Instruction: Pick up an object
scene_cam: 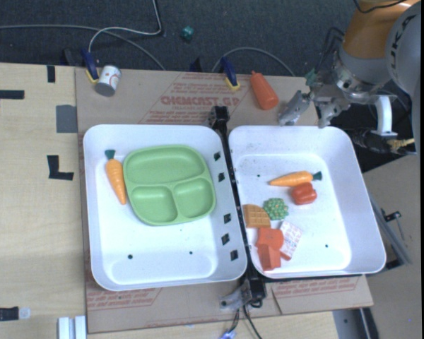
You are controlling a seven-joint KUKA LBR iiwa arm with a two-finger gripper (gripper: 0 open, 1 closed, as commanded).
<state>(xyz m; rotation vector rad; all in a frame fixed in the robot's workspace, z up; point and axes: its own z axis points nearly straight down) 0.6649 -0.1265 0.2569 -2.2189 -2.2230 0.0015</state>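
Above the far edge of the right bin (353,154) I see my gripper (309,111), its two fingers spread apart and nothing between them. The nearest thing to pick, a carrot (292,179), lies in that bin's middle, well apart from the fingers, with a red piece (304,194) just beside it toward the near edge.

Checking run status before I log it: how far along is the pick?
Done: nothing looks picked yet. The carrot, red piece, waffle and green piece all lie in the right bin. In hand: nothing visible between the fingers; the pincer sits above the bin's far rim, open. Left: descend on an object, close, lift.
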